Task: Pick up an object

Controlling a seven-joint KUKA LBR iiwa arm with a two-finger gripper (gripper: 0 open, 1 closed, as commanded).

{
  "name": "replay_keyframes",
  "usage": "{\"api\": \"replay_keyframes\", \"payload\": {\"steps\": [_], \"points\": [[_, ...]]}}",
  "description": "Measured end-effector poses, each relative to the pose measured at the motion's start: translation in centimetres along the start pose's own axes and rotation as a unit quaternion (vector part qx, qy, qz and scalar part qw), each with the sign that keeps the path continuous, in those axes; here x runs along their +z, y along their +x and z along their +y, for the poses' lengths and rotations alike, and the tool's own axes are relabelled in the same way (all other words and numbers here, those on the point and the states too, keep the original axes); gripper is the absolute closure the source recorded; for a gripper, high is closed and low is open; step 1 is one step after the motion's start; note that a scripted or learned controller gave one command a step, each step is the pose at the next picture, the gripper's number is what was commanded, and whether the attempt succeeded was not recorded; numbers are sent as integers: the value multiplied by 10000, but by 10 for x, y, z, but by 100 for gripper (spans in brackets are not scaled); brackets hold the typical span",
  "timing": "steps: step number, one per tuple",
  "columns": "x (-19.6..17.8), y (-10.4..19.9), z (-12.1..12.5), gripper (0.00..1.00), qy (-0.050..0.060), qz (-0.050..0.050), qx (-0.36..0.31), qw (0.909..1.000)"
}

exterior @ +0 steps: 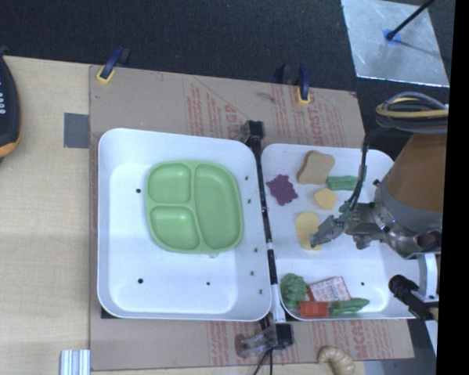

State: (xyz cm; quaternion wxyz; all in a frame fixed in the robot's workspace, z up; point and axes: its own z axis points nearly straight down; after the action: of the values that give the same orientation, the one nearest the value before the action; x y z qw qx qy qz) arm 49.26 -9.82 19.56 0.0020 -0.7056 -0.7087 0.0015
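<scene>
ARM: one, reaching in from the right edge, orange band above the wrist at far right | WRIST: grey, low, angled toward the left | GRIPPER: dark, tilted down and left; fingertips pointed downward | JAWS: spread not discernible from the overhead slant | LOAD: nothing seen between the jaws

Pincer over yellow piece in right bin

A pale wooden bench carries a brown cardboard sheet held by clamps. Behind it lies dark carpeted floor with a light grey patch.
</scene>
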Motion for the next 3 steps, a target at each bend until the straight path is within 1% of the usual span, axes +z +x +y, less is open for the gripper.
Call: {"api": "replay_keyframes", "payload": {"steps": [1, 2, 3], "points": [[55, 5, 72, 0, -17, -11, -23, 10000], [106, -8, 120, 0, -12, -12, -24, 10000], [102, 3, 167, 0, -33, -4, -9, 10000]]}}
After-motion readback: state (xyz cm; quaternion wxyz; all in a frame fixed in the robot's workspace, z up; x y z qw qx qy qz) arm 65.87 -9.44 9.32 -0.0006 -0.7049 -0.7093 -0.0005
